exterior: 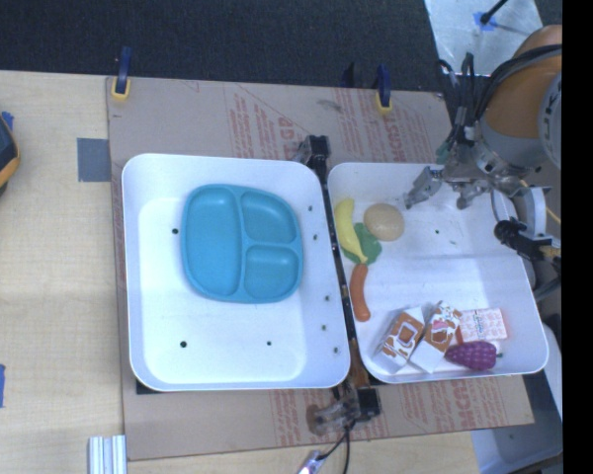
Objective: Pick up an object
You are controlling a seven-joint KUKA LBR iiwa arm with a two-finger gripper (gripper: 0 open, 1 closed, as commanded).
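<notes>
Nothing has been picked up yet, as far as I can see from here. The gripper (443,188) hangs over the far end of the right bin (474,265), its two pale fingers (420,188) spread apart with bare white bin floor showing between them; it has hold of nothing. The toys all lie on the bin floor: a tan round potato-like piece (383,222) just beside the claw, nearest to its left-hand finger as I look at it, then a yellow banana (347,227) and a green piece (367,247) touching it against the bin's left wall, and an orange carrot or sausage (360,292) a little nearer me along that same wall. At the near edge sit some small printed cartons (427,336) bunched together with a purple piece (471,355) touching them. The left bin (158,294) carries a blue divided plate (241,242), well apart from the arm. Whether the fingertips are already down at floor level or some way above it I can't quite judge at this slant. So the whole job is left: settle on one item, most likely the tan one given how close it lies, close on it and lift it clear.
</notes>
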